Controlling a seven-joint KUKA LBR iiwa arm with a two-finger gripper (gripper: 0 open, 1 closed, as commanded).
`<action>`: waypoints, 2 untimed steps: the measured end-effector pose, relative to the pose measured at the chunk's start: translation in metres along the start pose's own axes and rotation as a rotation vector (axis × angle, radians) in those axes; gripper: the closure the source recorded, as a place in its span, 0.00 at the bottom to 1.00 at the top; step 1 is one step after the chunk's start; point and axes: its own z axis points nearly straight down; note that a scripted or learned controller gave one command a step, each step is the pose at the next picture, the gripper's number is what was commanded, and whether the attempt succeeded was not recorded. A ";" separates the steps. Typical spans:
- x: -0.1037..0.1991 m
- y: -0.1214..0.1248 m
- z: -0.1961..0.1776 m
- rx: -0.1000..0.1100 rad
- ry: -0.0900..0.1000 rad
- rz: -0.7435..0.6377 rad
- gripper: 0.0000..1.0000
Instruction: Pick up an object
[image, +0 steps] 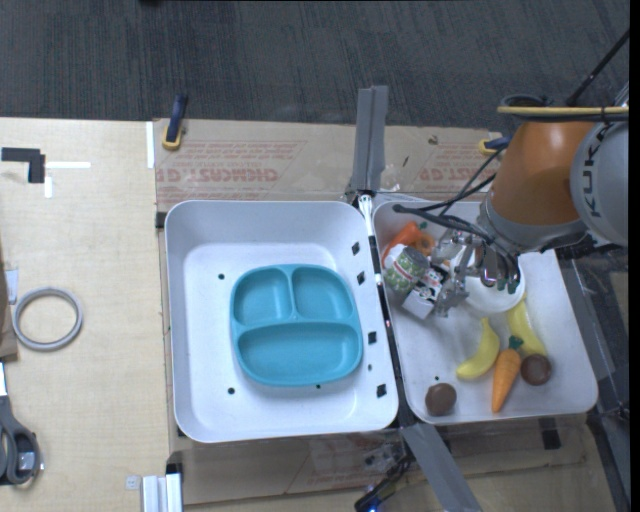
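We have the gripper (440, 290) low over a small can (405, 268) near the right bin's (570, 300) left wall, far end; can't tell the jaw state. Can looks light, rigid, slick — we'd grip across its sides.

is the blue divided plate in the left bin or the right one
In the left bin. The blue divided plate lies flat near its middle, all three compartments facing up.

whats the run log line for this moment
arm: over right bin | gripper: low by can | banana, carrot: loose | tray: left bin
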 end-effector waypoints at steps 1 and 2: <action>0.050 -0.062 0.009 0.005 0.019 0.063 0.00; 0.049 -0.061 0.000 0.005 0.017 0.060 1.00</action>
